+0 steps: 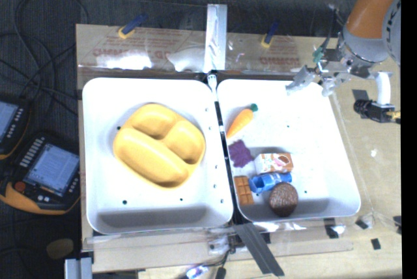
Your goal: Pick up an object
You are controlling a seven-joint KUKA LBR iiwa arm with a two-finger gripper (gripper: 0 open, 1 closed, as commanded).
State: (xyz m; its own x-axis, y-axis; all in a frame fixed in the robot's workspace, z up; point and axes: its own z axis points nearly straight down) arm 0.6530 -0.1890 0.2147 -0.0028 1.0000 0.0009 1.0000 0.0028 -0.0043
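The end effector [311, 77] hovers at the back right corner of the right-hand white plastic bin [326, 141]; whether it is open cannot be determined, and nothing is visibly held. Risk: the small items are crowded, so a descent may clip two. The nearest target, an orange toy carrot [240, 121], lies apart, towards the bin's left wall.

Two shallow white bins sit side by side on the bench, the left bin [98, 206] and the right bin [339, 193], split by a metal divider [216, 30]. Yellow-and-blue clamps [132, 25] pin clear plastic sheeting behind them. Handheld control pendants [42, 170] and black cables [32, 30] lie off left.
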